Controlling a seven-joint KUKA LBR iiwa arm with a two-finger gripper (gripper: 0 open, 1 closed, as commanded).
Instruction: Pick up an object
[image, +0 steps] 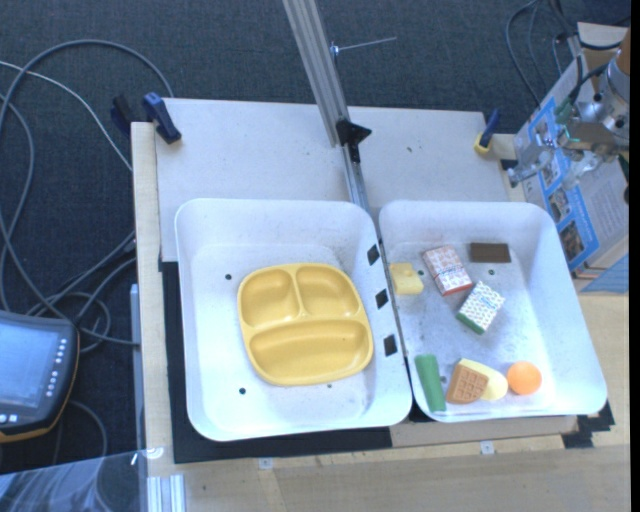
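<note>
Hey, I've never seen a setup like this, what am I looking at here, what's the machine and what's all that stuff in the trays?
This is one picture from a camera fixed above a workbench, looking down at a slant. The machine is a robot arm at the upper right edge, away from the bins; its job is to pick up an object. Two shallow white bins sit side by side. The left bin holds a yellow divided plate. The right bin holds small toys: an orange ball, a green stick, a red box, a green-and-white box, a brown block, a pale yellow piece and a waffle-like piece. Nothing appears lifted.
</note>
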